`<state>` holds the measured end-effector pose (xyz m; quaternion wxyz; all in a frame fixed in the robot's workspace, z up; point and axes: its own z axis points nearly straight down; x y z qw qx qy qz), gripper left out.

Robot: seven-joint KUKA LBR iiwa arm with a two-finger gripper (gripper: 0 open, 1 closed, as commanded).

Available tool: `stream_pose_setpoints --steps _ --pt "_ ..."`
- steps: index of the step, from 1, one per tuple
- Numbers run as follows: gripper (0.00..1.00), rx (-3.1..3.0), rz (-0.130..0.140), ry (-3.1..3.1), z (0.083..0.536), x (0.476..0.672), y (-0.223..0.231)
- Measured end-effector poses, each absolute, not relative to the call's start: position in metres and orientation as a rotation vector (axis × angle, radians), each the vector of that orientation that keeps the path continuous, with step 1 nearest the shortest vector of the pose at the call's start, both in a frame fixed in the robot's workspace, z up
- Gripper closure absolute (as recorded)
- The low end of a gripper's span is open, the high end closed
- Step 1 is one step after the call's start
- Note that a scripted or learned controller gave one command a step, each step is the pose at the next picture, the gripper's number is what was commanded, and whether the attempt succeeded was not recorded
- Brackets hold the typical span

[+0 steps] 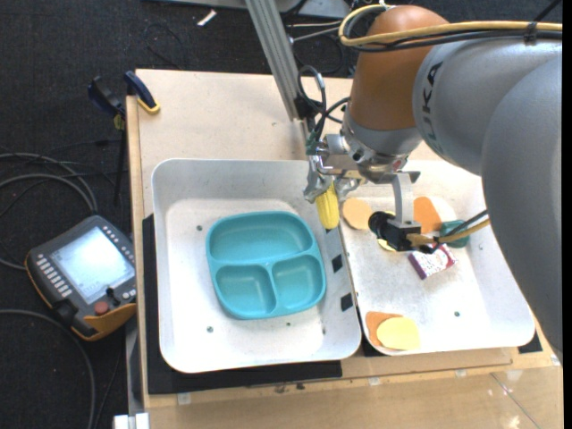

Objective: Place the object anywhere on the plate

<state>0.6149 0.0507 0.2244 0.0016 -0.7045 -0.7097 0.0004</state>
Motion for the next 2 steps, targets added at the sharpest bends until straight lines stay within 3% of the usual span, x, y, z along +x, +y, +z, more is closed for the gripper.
stream_pose_setpoints --steps 1,2 --pt "1.0 -2.211 -0.005 -2.231 0.2314 0.6198 0.1073" --pt "0.0 -2.219 0.0 -2.224 0.2312 0.6198 0.1032"
